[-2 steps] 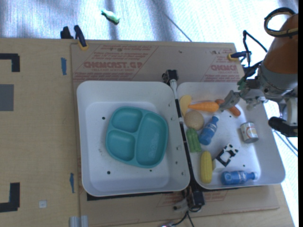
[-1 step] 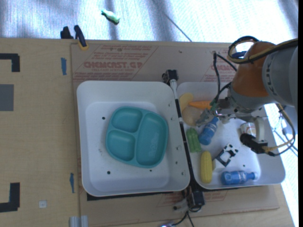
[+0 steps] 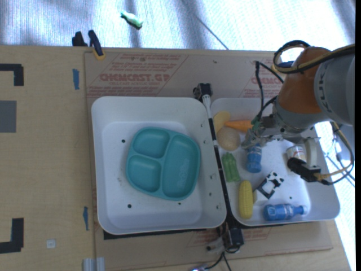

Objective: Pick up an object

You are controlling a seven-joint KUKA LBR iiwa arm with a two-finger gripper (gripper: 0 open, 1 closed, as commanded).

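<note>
bench [image 3: 51,168]: tan board under the teal plate [image 3: 163,162]; red print on it on the far side of the plate; black corner marks and blue tape strips towards the view's left of the plate.
floor [image 3: 237,10]: grey-blue, beyond the bench edge far above the plate; a small green scrap [image 3: 131,19] lies on it.
clamps [image 3: 95,42]: black, on the far bench edge, up and view-left of the plate.
left bin [image 3: 107,151]: white, shallow; the plate lies flat at its middle, three compartments, nothing in them.
right bin [image 3: 324,202]: white, touching the left bin on the plate's view-right; all loose items lie here.
row nearest the plate, far to near: yellow fruit [image 3: 221,119], beige round item [image 3: 229,139], green vegetable [image 3: 230,167], corn cob [image 3: 245,199].
carrot [image 3: 240,125]: just past the yellow fruit, away from the plate.
blue cup [image 3: 254,162]: upright, beyond the green vegetable from the plate.
black-and-white piece [image 3: 271,184], blue bottle [image 3: 285,211], small white jar [image 3: 296,151]: farther from the plate.
gripper [image 3: 252,144]: directly over the blue cup's top, between cup and carrot; contact unclear. Opening: cannot tell. Hold on anything: cannot tell.
</note>
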